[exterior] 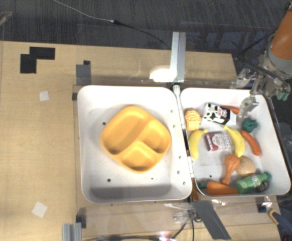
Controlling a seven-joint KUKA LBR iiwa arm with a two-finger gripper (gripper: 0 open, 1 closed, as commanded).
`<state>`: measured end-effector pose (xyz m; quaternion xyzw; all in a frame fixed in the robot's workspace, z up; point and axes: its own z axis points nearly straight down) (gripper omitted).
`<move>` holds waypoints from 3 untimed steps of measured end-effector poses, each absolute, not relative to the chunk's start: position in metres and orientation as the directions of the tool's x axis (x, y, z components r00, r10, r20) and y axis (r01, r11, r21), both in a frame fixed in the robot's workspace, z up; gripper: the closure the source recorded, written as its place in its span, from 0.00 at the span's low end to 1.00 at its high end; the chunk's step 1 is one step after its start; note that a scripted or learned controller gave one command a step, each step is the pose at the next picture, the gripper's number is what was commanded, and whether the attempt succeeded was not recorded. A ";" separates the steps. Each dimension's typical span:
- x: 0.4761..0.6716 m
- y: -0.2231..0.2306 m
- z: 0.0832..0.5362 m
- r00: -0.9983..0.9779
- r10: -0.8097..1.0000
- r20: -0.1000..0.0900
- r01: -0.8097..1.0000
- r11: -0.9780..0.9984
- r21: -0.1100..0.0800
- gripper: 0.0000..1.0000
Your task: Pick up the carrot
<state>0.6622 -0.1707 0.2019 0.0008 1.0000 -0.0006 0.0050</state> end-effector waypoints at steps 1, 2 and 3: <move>0.621 -0.131 0.124 -0.998 0.060 -0.017 0.060 0.998 -0.001 0.00; 0.565 -0.132 0.127 -0.931 0.364 -0.006 0.364 0.931 0.002 0.00; 0.535 -0.169 0.196 -0.838 0.546 -0.011 0.546 0.838 0.003 0.00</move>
